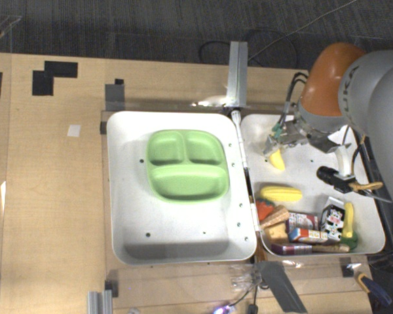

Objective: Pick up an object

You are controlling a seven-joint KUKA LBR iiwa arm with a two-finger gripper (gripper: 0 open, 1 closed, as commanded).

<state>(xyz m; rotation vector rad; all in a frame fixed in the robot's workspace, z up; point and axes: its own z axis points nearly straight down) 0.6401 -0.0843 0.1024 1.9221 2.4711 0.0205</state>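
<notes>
The pincer (280, 138) is hovering directly above a small yellow wedge-shaped plastic piece (276, 161); its opening cannot be told.

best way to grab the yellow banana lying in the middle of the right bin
Probably across the middle of the yellow banana, coming straight down from above. It lies flat with its long axis left to right in the camera view, so the jaws would close across its narrow width. Bare bin floor shows above it; the clutter sits just below, leaving less room on that side.

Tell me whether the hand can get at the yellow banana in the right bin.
Probably yes. The banana lies on bare bin floor with nothing on top, just below the hand.
</notes>
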